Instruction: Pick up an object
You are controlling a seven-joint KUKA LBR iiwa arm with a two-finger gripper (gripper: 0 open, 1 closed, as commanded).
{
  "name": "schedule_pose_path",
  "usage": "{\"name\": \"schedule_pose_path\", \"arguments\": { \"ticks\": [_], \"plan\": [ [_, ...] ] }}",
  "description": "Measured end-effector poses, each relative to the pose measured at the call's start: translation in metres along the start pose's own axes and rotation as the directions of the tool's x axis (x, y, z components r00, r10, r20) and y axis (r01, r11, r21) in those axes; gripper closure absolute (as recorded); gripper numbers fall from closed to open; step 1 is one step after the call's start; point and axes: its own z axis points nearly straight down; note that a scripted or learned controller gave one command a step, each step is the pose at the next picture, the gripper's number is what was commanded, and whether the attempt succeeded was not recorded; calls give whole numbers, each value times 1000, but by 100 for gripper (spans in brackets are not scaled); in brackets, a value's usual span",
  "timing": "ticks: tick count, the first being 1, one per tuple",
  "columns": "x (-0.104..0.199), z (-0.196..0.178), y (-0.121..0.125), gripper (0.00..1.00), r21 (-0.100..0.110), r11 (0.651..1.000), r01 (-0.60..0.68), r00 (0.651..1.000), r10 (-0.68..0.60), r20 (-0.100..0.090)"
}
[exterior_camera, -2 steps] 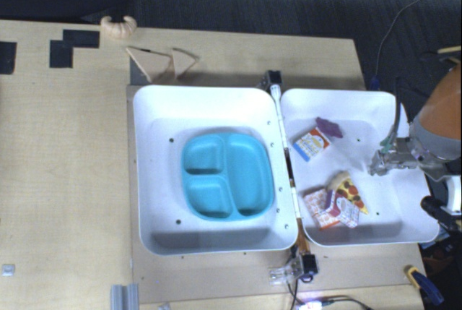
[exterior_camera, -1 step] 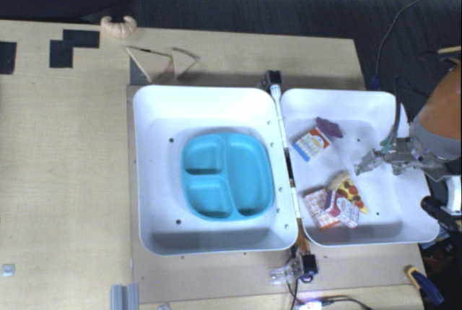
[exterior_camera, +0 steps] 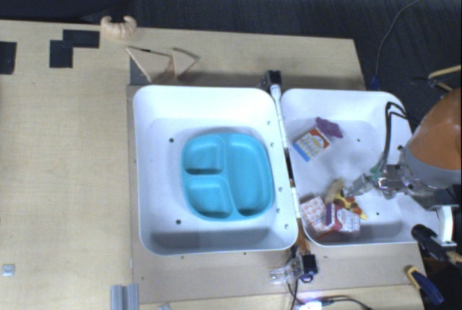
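You are at the approach step; the claw sits low in the right bin, just beside the heap of small packets at its near edge; whether it is open or closed, you cannot tell; nothing shows between it. Next you need a clean descent onto one packet.

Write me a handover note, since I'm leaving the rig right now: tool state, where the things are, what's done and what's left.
Tool: low in the right bin, by the clutter near its front wall; whether it grips anything can't be told.
Right bin: small carton, purple piece, patterned packets and a yellow item at the front.
Left bin: blue divided tray.
Done: no pick confirmed.
Left: grasp one object and lift it.
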Motion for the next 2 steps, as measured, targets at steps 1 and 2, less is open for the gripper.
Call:
{"name": "schedule_pose_path", "arguments": {
  "ticks": [1,2],
  "plan": [
    [2,-11,2,100,-3,1000,2,1000,-2,-3],
    [-25,-35,85,100,4,1000,5,1000,-5,-1]
  ]
}}
